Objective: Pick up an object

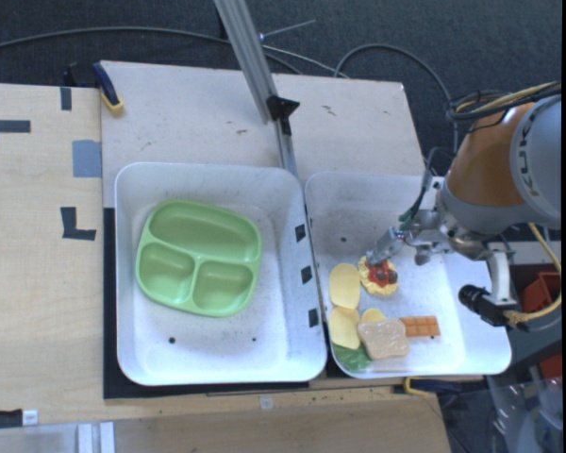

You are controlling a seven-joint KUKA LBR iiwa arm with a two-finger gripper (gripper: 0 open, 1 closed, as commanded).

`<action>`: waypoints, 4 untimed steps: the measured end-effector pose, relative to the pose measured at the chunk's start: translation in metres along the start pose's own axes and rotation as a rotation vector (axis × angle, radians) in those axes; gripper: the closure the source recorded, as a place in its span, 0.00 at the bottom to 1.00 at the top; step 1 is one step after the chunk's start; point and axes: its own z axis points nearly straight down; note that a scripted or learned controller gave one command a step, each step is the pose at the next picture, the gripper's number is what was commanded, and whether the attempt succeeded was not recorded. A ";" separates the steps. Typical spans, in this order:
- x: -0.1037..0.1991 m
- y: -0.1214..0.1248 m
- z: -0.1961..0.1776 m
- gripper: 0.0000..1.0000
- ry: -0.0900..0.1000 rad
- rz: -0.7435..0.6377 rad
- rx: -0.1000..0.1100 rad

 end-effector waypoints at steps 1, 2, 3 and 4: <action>-0.009 0.002 0.056 0.00 -0.001 0.000 -0.001; -0.008 0.005 0.041 1.00 -0.001 -0.002 -0.010; -0.005 0.000 -0.020 1.00 -0.002 -0.001 -0.013; -0.010 -0.004 -0.065 1.00 -0.002 0.000 -0.012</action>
